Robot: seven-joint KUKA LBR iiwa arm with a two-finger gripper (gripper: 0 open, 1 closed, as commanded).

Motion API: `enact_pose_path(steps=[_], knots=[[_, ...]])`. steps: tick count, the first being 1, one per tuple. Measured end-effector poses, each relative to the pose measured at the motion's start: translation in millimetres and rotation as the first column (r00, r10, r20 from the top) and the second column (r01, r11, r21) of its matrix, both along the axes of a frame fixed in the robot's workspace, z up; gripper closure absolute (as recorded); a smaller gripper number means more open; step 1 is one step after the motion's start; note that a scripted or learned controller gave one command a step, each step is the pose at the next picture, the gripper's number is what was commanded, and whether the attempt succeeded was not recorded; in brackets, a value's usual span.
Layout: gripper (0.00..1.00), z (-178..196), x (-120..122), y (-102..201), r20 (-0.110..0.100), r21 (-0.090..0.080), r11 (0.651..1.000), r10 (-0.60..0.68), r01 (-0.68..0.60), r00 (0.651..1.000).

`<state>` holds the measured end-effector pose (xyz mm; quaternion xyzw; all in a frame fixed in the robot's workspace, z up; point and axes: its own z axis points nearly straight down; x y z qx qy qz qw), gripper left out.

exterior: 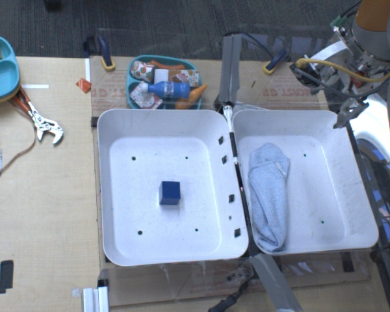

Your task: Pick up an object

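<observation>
Blue cube (170, 192) beside folded towel (270, 195)

Single fixed camera, sitting above the bench (45, 226) and looking down at a slant, its line of sight tilting toward 12 o'clock, where dark floor is showing beyond the bench edge. It is standing far enough back that both white bins are fitting in frame: the left bin (110, 174) lying at centre, the right bin (338, 174) at 3 o'clock. The arm (374, 18) is entering at 2 o'clock.
</observation>
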<state>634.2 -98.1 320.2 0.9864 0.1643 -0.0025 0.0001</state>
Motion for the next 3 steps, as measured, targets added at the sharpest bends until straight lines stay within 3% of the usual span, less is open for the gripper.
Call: enact_pose_path(steps=[1,2,3], knots=[[0.00,-30,4,-54,-0.001,0.000,0.992,-0.126,0.126,0.992],[0.00,-36,12,-103,0.001,0.000,0.992,-0.130,0.130,0.992],[0.00,-33,14,-124,0.002,0.000,0.992,-0.128,0.128,0.992]])
